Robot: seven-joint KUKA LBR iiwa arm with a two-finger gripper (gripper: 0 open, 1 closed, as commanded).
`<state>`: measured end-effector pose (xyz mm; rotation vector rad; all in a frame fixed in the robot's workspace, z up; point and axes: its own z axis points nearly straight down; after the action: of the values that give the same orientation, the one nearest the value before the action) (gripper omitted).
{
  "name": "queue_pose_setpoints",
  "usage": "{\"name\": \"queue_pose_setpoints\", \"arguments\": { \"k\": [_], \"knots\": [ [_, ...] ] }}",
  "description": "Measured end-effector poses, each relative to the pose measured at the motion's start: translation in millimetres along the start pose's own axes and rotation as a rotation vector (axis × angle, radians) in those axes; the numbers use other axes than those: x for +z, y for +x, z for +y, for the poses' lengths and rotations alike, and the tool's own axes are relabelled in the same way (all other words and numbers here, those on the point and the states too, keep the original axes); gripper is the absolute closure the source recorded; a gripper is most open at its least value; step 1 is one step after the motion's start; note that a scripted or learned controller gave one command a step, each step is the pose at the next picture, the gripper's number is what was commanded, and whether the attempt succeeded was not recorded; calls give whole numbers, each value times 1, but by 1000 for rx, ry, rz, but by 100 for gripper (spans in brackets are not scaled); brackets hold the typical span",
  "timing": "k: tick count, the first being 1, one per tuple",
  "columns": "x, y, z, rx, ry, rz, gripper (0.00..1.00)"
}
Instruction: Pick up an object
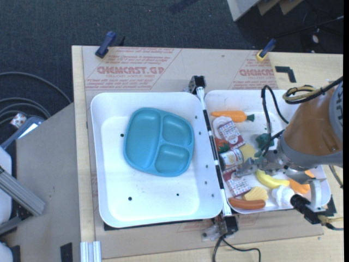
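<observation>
Yellow banana [271,179] lies beside end effector [252,165].

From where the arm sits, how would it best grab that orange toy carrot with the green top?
Grip the orange toy carrot across its thick middle, coming straight down. It lies flat and crosswise near the right white bin's far wall, so fingers should straddle its narrow width.

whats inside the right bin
Toy food fills the right bin: a carrot at the far end, a hot dog at the near end, a banana, a small can and packets. The arm covers the bin's right part.
</observation>
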<state>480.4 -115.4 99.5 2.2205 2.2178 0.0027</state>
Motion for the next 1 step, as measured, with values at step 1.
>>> {"name": "queue_pose_setpoints", "arguments": {
  "k": [1],
  "knots": [
    [-10,0,0,0,-1,0,100]
  ]
}}
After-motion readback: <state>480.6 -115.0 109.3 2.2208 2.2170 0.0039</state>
